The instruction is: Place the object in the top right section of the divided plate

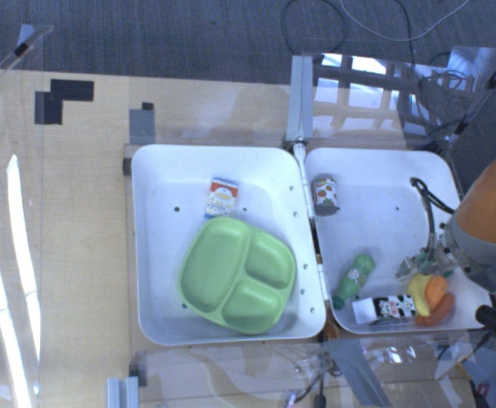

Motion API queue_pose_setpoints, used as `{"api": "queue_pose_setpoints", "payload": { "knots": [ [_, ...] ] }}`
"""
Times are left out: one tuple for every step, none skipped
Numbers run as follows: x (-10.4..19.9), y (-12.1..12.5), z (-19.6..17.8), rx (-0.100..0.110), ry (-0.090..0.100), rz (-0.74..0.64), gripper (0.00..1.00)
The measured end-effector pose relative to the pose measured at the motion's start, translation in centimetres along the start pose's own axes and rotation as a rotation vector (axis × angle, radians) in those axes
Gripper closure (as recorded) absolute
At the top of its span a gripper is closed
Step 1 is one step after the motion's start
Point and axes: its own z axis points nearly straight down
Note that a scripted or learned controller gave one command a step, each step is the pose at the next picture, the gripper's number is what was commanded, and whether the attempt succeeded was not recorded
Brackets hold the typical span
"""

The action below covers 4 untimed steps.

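The green divided plate (238, 274) lies in the left bin, tilted, with one large section on its left and two smaller ones on its right. A small red, white and blue box (222, 197) sits just beyond the plate. My gripper (424, 267) is low in the right bin, near its front right corner. It hangs over a cluster of yellow (418, 293) and orange toy food (436, 298). The arm's orange band (491, 202) covers the wrist.
The right bin (384, 194) also holds a small can (325, 194) at its back left, a green bottle (352, 280) near the divider, and a white and black box (386, 308) at the front. A black cable (426, 201) loops beside the arm. A metal frame (299, 100) stands behind the bins.
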Motion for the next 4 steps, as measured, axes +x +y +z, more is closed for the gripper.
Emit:
{"api": "queue_pose_setpoints", "payload": {
  "knots": [
    [-2.7,-1.0,-7.7,0.005,0.001,0.068,1.0],
    [-2.7,-0.9,-0.1,0.002,0.001,0.012,1.0],
    [-2.6,-1.0,-6.3,0.006,0.002,0.216,1.0],
    [-2.6,-0.9,0.1,0.004,0.001,0.436,1.0]
  ]
}}
